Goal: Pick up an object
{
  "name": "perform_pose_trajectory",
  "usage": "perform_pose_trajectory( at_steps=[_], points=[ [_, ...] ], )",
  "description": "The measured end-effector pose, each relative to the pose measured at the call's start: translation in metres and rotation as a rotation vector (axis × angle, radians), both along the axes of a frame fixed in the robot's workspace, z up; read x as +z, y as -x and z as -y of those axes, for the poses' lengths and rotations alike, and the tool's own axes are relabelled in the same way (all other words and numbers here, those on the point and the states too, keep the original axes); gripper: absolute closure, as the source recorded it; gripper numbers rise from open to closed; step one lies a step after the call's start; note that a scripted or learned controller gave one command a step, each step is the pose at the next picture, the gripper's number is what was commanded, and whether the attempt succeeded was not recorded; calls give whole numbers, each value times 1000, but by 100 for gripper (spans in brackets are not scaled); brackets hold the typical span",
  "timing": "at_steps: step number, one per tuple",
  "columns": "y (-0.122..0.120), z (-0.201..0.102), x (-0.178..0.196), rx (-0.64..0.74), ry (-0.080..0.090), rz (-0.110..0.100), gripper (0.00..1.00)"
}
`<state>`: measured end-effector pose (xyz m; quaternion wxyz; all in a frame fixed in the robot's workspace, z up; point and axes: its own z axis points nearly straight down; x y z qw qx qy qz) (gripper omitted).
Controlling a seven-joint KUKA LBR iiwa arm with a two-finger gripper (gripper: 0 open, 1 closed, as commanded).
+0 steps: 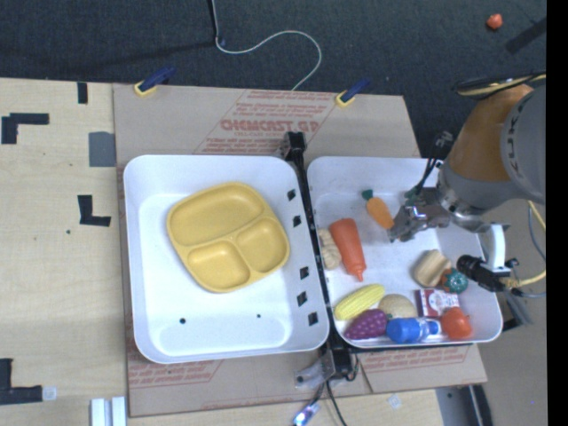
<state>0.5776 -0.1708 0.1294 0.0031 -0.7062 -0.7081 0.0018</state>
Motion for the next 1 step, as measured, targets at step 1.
perform_pose_trajectory(
  at_steps=[1],
  points=[
    [0,0,9,0,-1,-1,100]
  ],
)
